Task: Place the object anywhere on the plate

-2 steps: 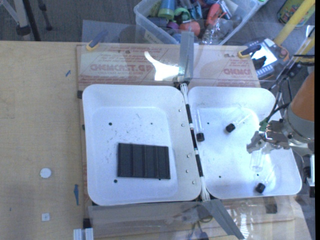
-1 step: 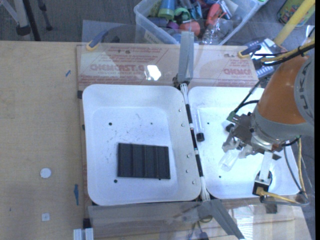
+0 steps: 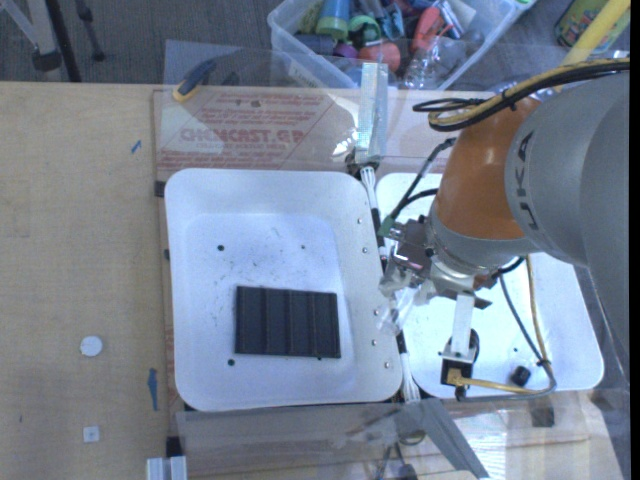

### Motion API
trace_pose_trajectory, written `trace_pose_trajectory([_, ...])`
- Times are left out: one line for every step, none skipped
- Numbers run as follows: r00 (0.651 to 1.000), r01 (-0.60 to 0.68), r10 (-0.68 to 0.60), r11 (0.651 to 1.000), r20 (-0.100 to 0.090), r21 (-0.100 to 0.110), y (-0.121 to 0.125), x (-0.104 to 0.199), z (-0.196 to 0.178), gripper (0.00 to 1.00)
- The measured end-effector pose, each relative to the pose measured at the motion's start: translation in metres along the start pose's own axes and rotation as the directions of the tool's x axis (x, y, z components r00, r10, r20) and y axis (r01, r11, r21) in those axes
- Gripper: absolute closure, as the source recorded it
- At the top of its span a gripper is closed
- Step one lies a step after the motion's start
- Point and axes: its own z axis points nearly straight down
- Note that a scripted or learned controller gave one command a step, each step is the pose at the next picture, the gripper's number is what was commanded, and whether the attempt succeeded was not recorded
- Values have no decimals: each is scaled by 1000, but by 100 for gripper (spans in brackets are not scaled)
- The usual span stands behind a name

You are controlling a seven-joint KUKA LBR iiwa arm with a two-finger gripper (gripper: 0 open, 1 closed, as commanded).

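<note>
The wooden bench (image 3: 70, 218) is spread over most of the frame. The grey arm (image 3: 575, 158), with its orange band, is seen entering from the right and covers much of the right bin (image 3: 578, 340). The left bin (image 3: 200, 203) is set at the centre of the frame. A clear tub (image 3: 292, 26) of coloured toys is placed at the top, behind the bins.

A dark ribbed slab (image 3: 287, 322) is laid flat in the lower middle of the left bin; it is taken to be the plate. The gripper (image 3: 400, 303) is held low over the seam between the two bins, just right of the slab. Nothing can be made out in its grasp, and whether it is wide or narrow cannot be told.

A small black piece (image 3: 519, 375) is seen on the floor of the right bin, lower right of the frame, well apart from the slab. It is judged to be the object.

The pick is therefore judged not yet done. For the next move, the gripper would need to be brought right and down over the piece and closed on it. The piece would then need to be carried left over the seam to the slab.
</note>
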Motion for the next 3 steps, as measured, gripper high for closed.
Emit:
trace_pose_trajectory([997, -78, 78, 997, 1, 1, -9, 82, -3, 100])
trace_pose_trajectory([977, 212, -212, 977, 1, -1, -17, 172, -3, 100])
trace_pose_trajectory([917, 398, -398, 917, 1, 3, -84, 160, -39, 100])
